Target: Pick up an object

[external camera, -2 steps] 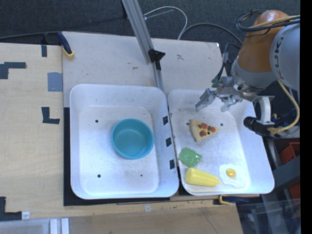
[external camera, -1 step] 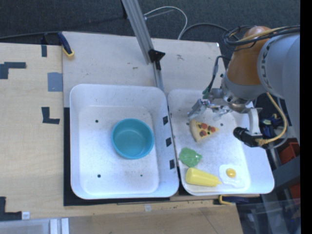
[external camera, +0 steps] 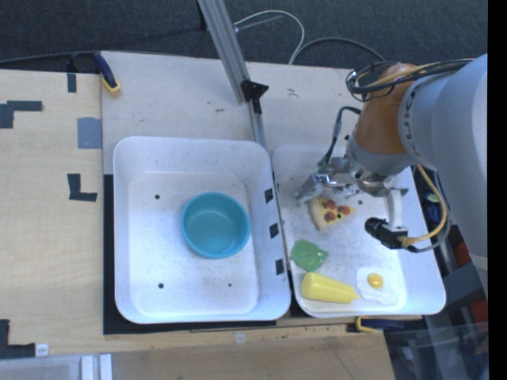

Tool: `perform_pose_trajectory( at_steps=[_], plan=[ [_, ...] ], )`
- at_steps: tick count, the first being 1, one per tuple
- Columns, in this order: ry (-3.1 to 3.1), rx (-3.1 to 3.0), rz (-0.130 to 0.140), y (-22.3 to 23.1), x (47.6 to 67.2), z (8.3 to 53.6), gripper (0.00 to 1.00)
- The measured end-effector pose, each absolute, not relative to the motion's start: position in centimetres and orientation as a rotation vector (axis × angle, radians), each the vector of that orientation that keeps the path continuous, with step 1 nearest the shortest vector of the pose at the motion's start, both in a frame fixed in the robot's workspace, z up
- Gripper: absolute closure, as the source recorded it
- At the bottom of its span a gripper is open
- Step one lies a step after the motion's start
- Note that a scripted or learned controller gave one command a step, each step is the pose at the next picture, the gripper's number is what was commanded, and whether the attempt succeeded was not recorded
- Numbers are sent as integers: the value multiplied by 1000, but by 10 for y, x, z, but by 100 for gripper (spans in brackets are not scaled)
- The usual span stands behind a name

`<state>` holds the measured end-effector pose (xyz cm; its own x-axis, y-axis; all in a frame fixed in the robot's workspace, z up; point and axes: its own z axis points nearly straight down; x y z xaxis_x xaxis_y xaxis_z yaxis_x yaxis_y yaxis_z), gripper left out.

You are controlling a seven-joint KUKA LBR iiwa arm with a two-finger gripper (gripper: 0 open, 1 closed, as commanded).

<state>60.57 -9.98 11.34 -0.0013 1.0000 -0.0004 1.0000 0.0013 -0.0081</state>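
Camera view: the tool (external camera: 326,187) hovers just above a toy pizza slice (external camera: 332,211) in the right bin (external camera: 420,291); whether it is wide or narrow I cannot tell. The slice looks light, flat and probably stiff, best pinched across its narrow sides.

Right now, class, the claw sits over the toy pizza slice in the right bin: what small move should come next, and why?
Probably lower straight down a little: the claw hovers at the pizza slice's upper edge, and nothing shows between its fingers.
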Motion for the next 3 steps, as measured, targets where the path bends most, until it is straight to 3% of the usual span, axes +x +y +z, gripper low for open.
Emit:
perform_pose_trajectory(
  at_steps=[1,3],
  plan=[
    [-2223,-2216,3,-99,607,127,100],
    [-2226,-2222,-5,-95,611,222,100]
  ],
)
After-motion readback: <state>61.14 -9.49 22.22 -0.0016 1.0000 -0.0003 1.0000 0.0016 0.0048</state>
